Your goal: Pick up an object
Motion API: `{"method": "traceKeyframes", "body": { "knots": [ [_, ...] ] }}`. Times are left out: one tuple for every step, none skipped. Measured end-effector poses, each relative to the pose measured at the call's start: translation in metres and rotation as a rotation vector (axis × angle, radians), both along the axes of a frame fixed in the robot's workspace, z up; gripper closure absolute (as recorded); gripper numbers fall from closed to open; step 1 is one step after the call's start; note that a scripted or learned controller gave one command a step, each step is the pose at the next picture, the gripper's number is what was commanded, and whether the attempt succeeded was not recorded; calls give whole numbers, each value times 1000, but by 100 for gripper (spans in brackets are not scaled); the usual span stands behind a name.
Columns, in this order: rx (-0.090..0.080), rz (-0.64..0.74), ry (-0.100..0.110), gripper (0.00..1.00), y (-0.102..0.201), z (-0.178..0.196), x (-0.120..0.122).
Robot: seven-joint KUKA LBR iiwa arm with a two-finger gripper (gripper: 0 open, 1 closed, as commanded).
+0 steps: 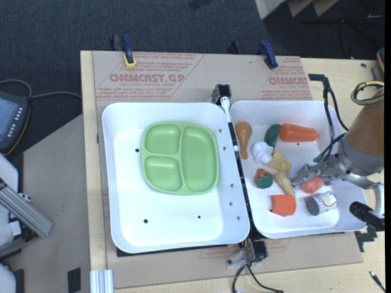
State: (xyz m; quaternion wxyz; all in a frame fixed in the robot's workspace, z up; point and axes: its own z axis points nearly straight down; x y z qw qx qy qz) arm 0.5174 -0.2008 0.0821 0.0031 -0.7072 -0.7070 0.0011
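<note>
Cables [256, 273] trail off the front edge of the table [183, 72], just below the seam where my two white bins meet. Taking the green divided plate [181, 157] in the left bin [122, 224] as my landmark, everything I might grab lies to its right, in the right bin [263, 224]: an orange carrot-shaped toy [297, 132] at the far side, a tan gourd [244, 136] nearest the plate, a yellow wedge [281, 162], a cone [285, 182], an orange cup [283, 204], and a small red piece [313, 184].

My gripper [303, 176] sits well right of the plate, low among these toys. Whether it is spread or closed I cannot tell; the metal parts blur together there.

The red piece lies just beside the gripper, slightly toward the front of the bin and on the side away from the plate. It looks short and roundish, with no clear long axis, so I judge approach angle matters little. The cone lies just plateward, pointing toward the front.
</note>
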Motion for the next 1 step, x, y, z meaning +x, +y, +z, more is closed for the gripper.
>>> {"method": "traceKeyframes", "body": {
  "knots": [
    [-4, -1, -9, 100, -1, 15, 2]
  ]
}}
